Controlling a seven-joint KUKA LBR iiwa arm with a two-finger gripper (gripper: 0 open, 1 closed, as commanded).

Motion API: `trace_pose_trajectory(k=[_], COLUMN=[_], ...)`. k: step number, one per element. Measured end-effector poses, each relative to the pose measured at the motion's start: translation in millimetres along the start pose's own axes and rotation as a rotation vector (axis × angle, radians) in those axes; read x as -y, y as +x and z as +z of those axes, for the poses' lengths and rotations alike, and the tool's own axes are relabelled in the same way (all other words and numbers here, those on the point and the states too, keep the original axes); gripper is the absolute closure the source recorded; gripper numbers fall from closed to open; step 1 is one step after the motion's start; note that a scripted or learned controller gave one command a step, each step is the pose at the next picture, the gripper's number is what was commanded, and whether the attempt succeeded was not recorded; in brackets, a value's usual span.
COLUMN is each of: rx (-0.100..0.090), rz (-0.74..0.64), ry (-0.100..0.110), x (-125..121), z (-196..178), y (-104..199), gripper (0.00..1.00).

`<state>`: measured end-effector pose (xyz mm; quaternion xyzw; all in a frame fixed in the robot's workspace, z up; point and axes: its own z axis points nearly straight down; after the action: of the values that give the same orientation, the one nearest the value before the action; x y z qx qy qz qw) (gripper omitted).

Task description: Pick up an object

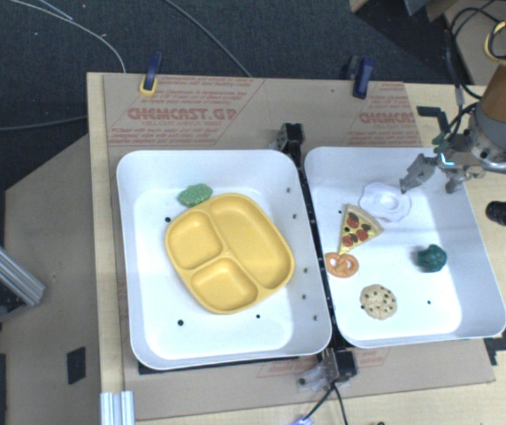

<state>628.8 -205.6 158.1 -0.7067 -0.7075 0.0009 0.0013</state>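
1. The tabletop [111,237] carried two shallow white bins side by side: a left bin [147,326] and a right bin [465,312].
2. The left bin held a yellow divided plate [228,251] near its centre, with a small green item [195,195] touching the plate's far-left rim.
3. The right bin held the candidates for picking: a clear cup-like piece [386,202] toward the far edge, a pizza slice [359,228] just below it, a pretzel [341,264] near the bin's left wall, a cookie [378,301] toward the near edge, and a dark green lump [431,258] toward the right wall.
4. The gripper [436,173] hung over the far-right part of the right bin, its fingers spread and nothing between them.
5. No object appeared to be grasped; the task was judged to be at its approach stage.
6. Risk: the clear piece lay nearest the gripper, and its pale colour against the white floor could make it hard to locate; a descent slightly off could close on nothing.
7. Risk: the pizza slice touched or nearly touched the clear piece, so a finger landing between them could nudge one aside.
8. Risk: flat items such as the cookie could slip under spread fingers that stopped short of the floor.
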Motion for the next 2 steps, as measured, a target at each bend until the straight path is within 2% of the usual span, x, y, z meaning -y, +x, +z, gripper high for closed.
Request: trace_pose_trajectory(k=[2], rx=[0.000], rz=[0.000], ry=[0.000], x=[-0.7], z=[74.5], y=[-2.2], gripper=[0.00])
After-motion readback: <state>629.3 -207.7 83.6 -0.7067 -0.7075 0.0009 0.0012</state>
